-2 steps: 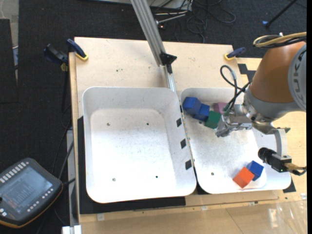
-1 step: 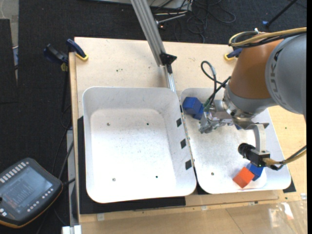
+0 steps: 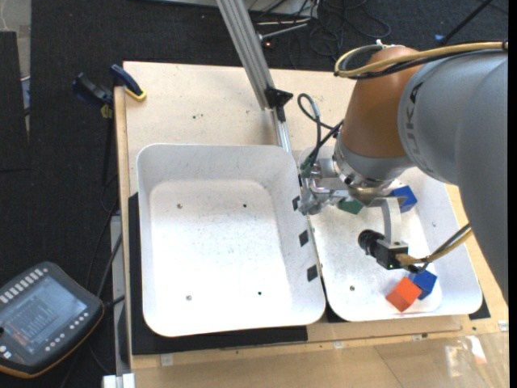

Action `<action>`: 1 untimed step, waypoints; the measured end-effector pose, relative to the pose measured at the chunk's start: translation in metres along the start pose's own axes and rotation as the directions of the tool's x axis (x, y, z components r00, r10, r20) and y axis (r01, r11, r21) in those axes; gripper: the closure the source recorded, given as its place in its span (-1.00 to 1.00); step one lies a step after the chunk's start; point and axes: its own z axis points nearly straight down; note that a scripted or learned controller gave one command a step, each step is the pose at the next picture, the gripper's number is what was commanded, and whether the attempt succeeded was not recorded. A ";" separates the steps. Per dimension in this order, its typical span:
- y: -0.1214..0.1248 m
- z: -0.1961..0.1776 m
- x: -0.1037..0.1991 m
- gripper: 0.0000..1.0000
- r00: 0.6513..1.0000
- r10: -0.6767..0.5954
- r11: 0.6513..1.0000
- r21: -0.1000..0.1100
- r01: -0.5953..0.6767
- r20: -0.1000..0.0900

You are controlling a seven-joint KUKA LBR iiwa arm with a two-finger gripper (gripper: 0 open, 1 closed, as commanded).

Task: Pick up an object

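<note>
My gripper [image 3: 317, 194] hangs low over the near-left part of the right bin [image 3: 355, 301], close to the wall between the two bins. The orange-banded wrist covers most of it from above. A green block [image 3: 351, 207] lies just right of the gripper, partly under the wrist. Past the wrist's right side a blue block [image 3: 405, 197] peeks out. An orange block [image 3: 403, 296] and a second blue block [image 3: 425, 282] sit touching each other at the bin's front right corner.
The left bin [image 3: 161, 176] stands beside the right one. A slanted metal rail [image 3: 246, 39] runs down from the back to the bins' shared edge. A black fitting on cables [image 3: 378, 246] hangs over the right bin. A pendant [image 3: 36, 318] lies on the floor at front left.
</note>
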 end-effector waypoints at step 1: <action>0.026 -0.004 0.050 1.00 1.000 0.000 1.000 -0.002 0.000 -0.001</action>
